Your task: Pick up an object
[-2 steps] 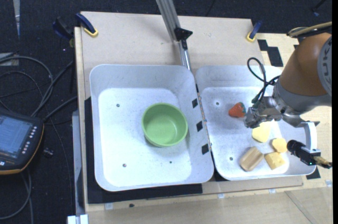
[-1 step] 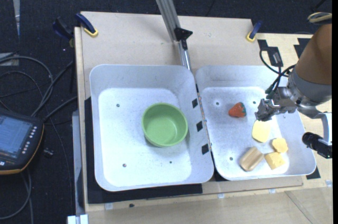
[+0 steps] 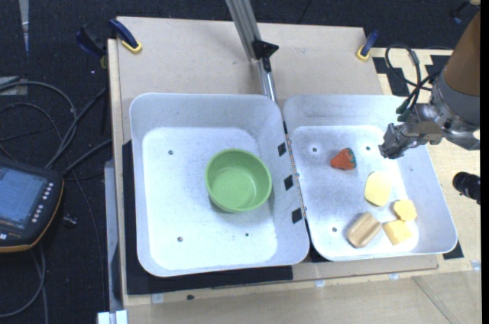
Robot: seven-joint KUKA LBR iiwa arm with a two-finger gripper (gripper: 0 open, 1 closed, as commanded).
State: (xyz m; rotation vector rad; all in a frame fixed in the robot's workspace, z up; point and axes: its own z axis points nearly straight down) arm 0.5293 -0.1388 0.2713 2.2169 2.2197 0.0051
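Claw [image 3: 391,147] hovered over the right bin [image 3: 321,116], its grip impossible to judge, just beside a red strawberry-like object [image 3: 344,159]. Below lay a yellow lemon-like piece [image 3: 377,189], two yellow blocks [image 3: 399,221] and a tan block [image 3: 362,230]. A green bowl [image 3: 238,180] sat in the left bin [image 3: 160,162].

Two white bins [image 3: 153,162], one green bowl [image 3: 238,179], one red object [image 3: 344,159], three yellow pieces [image 3: 378,189], one tan block [image 3: 363,230]

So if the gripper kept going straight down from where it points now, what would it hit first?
Probably bare floor of the right bin. The gripper hangs between the red object and the round yellow piece, though the slanted view leaves depth unclear.
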